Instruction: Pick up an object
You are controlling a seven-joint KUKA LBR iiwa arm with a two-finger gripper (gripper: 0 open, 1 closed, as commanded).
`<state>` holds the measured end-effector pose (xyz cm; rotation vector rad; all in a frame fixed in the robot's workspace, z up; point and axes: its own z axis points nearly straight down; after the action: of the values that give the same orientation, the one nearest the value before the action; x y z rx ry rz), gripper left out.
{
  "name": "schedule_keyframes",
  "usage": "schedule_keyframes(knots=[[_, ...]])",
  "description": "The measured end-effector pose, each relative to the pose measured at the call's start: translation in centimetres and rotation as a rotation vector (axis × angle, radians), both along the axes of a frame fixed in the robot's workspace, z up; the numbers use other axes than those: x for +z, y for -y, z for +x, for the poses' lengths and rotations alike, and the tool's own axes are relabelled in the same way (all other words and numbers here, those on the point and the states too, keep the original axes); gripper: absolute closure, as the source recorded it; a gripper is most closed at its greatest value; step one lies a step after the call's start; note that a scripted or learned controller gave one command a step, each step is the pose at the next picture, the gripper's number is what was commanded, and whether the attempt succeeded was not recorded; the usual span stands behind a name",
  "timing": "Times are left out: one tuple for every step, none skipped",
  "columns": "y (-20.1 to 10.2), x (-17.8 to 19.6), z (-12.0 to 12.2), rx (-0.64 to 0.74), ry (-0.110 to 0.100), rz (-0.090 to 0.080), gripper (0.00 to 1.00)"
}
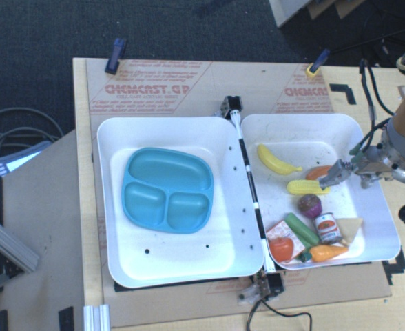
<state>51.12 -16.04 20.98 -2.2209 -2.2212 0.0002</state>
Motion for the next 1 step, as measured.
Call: schedule_keyframes(knots=[[-4.43,-12.54,-1.62,0.001,0.001,0.000,0.00]])
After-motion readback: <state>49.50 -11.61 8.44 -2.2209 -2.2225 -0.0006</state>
